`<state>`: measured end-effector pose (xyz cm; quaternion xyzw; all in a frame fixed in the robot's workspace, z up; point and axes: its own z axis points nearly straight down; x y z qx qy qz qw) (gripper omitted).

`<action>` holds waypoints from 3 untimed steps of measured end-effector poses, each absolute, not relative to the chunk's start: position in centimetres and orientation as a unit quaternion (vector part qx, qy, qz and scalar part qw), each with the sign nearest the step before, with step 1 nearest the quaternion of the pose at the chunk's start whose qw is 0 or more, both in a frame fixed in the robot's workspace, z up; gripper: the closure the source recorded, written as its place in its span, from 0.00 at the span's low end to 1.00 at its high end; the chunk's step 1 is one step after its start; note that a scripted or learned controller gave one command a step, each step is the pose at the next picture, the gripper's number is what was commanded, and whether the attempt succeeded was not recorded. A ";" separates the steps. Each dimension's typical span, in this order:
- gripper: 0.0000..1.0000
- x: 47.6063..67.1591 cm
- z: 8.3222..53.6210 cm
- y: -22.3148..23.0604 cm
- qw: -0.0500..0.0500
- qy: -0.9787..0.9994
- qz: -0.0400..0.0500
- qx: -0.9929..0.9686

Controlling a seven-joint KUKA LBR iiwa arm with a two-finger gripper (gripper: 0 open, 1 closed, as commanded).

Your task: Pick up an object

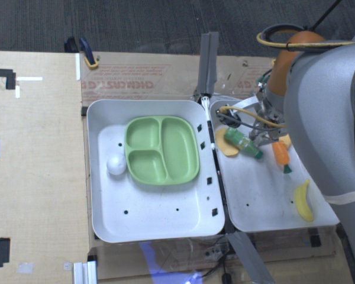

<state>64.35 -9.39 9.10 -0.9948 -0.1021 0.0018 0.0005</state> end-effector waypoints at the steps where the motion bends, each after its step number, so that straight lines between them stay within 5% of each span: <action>1: 1.00 65.2 19.9 -13.3 0.000 -0.203 0.001 -0.979; 2: 0.00 65.2 19.9 -13.3 0.000 -0.203 0.002 -0.979; 3: 0.00 64.6 16.9 -20.0 0.000 -0.109 0.002 -0.994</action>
